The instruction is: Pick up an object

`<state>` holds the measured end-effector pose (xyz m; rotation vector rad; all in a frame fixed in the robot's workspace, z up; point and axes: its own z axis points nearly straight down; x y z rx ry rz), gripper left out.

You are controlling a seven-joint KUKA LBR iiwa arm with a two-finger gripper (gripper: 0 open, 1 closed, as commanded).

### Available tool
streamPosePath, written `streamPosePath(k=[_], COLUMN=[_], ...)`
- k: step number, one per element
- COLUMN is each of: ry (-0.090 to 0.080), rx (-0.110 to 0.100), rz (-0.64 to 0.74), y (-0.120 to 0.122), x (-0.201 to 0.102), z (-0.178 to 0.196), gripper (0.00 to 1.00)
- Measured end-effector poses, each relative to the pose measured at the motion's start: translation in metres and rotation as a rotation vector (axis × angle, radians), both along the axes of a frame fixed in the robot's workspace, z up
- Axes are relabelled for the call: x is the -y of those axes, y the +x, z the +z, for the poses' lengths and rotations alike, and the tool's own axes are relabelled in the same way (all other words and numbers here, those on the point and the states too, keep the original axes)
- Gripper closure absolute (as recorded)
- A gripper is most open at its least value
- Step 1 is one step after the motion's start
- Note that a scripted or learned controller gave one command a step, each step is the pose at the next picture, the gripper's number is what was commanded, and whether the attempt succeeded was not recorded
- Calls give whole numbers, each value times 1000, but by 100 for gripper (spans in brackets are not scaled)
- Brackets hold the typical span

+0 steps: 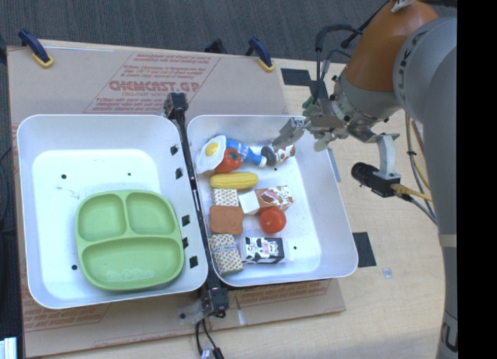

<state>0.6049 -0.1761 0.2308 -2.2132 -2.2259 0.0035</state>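
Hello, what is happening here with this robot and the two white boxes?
A grey and orange robot arm reaches in over the right bin, which holds toy food such as a banana and a tomato. Its gripper hangs at the bin's upper part, near a blue bottle. The left bin holds a green divided plate.

Two bins were set side by side: a divided plate (128, 238) lay in the left bin (46, 140); food items were clustered in the right bin (326, 217).
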Motion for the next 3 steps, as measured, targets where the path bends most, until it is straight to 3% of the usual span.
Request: streamPosePath(k=[2,3], ry=[0,1], rx=[0,-2], rz=[0,1], y=[0,-90], x=[0,-41], z=[0,-120], gripper=[0,0])
